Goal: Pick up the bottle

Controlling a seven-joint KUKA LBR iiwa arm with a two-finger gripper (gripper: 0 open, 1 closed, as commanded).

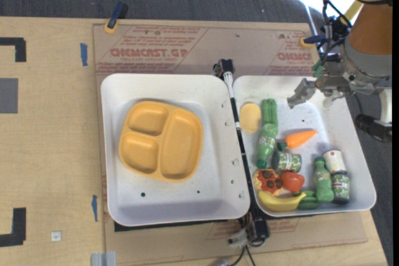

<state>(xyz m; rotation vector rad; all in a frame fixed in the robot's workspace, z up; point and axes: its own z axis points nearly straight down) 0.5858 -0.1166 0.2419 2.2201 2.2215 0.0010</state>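
Observation:
Three bottles lie in the right bin [355, 140]. A green bottle [266, 141] rests near the bin's left wall. Another green bottle [322, 180] and a dark bottle with a white cap and red label [337, 172] sit side by side at the front right. My gripper [315, 96] hovers over the far part of the right bin, above and behind the orange carrot [301, 137]. Its fingers [300, 93] are spread open with nothing between them, well apart from all the bottles.
The right bin also holds a pale yellow lemon [250, 116], a green cucumber [269, 110], a small can [288, 162], a red tomato [292, 181] and a banana [280, 201]. A yellow divided plate [162, 139] sits in the left bin [115, 96].

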